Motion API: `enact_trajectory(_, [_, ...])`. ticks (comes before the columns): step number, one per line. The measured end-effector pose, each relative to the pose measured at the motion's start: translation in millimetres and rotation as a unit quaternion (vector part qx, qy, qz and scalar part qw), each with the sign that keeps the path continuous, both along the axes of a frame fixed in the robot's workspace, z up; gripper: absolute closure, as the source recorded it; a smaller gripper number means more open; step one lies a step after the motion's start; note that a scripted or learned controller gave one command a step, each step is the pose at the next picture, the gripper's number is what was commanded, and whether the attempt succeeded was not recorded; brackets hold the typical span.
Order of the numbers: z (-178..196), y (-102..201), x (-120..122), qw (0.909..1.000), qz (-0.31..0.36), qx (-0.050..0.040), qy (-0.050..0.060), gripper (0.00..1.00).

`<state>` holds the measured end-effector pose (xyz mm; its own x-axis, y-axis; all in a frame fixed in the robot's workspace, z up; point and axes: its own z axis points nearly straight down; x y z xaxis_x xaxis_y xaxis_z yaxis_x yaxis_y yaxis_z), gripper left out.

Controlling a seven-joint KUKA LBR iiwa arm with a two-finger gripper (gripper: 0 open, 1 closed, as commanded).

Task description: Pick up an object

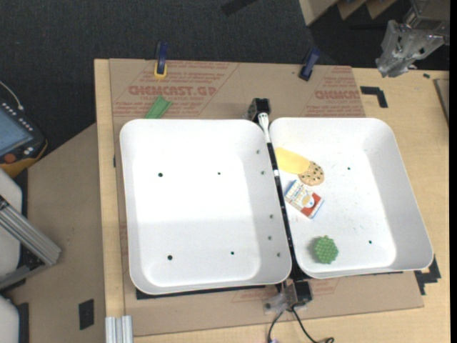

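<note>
three things lie in the right bin (400, 191), near its left wall: a yellow piece (288, 159) touching a cookie (312, 174), a small packet (305, 199) just below, a green ball (325, 249) lower. we see the gripper (405, 45) at top right, well apart, holding nothing we can see.

The left bin (193, 199) has lots of free room. In the right bin (371, 191), three small things (305, 199) sit near the middle wall.

Right bin (371, 163), left part: yellow card (294, 162), flat red-blue packet (305, 199), green knobbly ball (325, 249) near front
</note>
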<state>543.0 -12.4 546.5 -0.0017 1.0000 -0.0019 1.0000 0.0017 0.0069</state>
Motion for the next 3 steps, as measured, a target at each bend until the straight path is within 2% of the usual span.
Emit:
enact_trajectory(1, [-12, 106, -11, 1.0, 0.006, 0.002, 0.005, 1.0])
enact_trajectory(2, [-71, 235, -3, 0.9999, 0.007, 0.0012, 0.009, 1.0])
enact_trajectory(3, [-66, 226, -2, 1.0, -0.001, 0.0008, 0.004, 0.0])
